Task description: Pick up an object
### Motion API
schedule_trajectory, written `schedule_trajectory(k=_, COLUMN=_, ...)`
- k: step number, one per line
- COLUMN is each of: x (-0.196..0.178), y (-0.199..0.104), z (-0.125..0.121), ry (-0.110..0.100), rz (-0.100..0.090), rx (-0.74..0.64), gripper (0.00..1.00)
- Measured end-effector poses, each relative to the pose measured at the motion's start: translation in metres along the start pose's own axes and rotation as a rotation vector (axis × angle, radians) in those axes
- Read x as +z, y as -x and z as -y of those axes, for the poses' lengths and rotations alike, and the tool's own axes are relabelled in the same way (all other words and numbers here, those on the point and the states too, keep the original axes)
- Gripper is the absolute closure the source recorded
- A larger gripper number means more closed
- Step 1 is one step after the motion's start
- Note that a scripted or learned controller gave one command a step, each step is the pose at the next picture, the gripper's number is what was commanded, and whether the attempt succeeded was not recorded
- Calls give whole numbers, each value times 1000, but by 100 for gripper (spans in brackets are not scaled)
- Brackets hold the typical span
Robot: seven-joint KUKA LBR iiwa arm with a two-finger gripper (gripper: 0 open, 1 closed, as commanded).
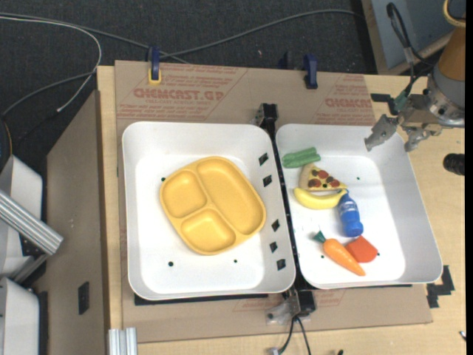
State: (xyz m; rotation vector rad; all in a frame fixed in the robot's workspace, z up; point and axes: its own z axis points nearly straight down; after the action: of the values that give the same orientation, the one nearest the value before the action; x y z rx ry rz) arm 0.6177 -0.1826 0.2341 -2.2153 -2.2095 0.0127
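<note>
The right bin [399,191] holds several toy foods: a green piece [301,157], a pizza slice [321,178], a yellow banana [319,198], a blue bottle [349,217], an orange carrot [341,254] and a red-orange piece [363,249]. My gripper [393,136] hangs open over the far right corner of that bin, above and to the right of the toys, with nothing between its fingers.
A yellow divided plate [213,204] lies in the left bin [144,198]. A black divider strip [275,191] separates the two bins. Two clamps [154,65] hold the cardboard base at the far edge. Cables run across the dark floor behind.
</note>
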Motion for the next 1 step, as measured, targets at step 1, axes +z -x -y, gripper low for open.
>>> schedule_trajectory(k=1, x=-9, y=-1, z=-2, ry=14, rz=3, rx=-3, gripper=0)
